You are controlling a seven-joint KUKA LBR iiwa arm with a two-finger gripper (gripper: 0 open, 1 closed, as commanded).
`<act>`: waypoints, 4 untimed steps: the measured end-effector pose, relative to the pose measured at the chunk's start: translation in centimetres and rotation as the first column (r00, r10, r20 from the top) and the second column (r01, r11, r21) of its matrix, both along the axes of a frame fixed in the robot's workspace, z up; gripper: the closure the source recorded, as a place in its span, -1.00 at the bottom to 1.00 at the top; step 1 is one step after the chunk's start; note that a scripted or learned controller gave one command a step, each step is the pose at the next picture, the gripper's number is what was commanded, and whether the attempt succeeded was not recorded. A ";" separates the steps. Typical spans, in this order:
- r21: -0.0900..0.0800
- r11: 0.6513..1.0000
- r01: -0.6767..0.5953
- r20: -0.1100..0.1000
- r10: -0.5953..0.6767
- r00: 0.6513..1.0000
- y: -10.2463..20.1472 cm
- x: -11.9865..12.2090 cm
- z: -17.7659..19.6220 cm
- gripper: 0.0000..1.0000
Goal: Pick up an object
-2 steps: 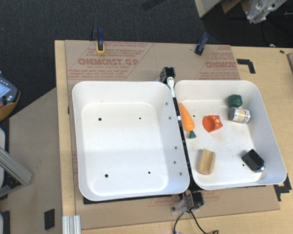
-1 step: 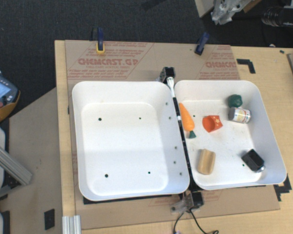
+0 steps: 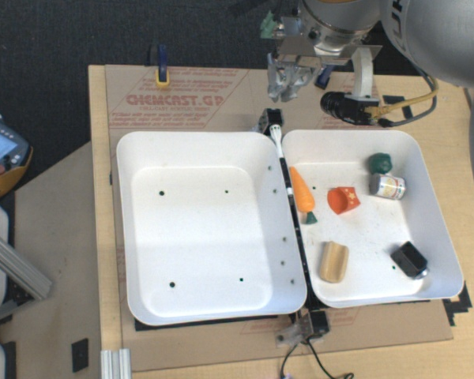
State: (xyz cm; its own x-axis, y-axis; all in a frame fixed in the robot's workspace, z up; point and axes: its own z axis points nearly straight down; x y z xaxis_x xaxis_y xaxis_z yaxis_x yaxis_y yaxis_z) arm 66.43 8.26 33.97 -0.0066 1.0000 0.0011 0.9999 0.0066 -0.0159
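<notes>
The right bin (image 3: pixel 373 239) holds several objects. An orange carrot (image 3: pixel 301 189) with a green tip lies along its left wall. A red cup-like piece (image 3: pixel 344 200) sits near the middle. At the far right are a dark green lump (image 3: pixel 380 163) and a small jar (image 3: pixel 389 186) on its side. A tan wooden block (image 3: pixel 333 261) and a black block (image 3: pixel 409 260) lie near the front. My gripper (image 3: pixel 287 85) hangs high behind the bins, over the cardboard just past their far edge, apart from every object. Nothing is visible in it.
The left bin (image 3: pixel 142 212) stands beside the right one, and a black divider strip (image 3: pixel 288 204) runs between them. Both rest on a cardboard sheet (image 3: pixel 189 93). A blue and yellow clamp (image 3: pixel 162 66) grips the sheet's far edge.
</notes>
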 end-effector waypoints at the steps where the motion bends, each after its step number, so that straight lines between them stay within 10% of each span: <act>1: -0.003 1.000 0.015 0.010 -0.015 1.000 -9.0 -7.1 -0.4 1.00; 3: 0.000 1.000 0.010 0.009 -0.010 1.000 -13.4 -18.8 -3.5 1.00; 4: 0.001 1.000 -0.003 0.020 0.003 1.000 -6.0 -18.1 0.1 1.00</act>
State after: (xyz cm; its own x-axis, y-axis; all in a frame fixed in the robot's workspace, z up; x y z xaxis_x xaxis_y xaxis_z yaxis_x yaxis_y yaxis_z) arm 48.31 2.23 34.05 -0.0092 1.0000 0.0023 0.9999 0.0092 0.0046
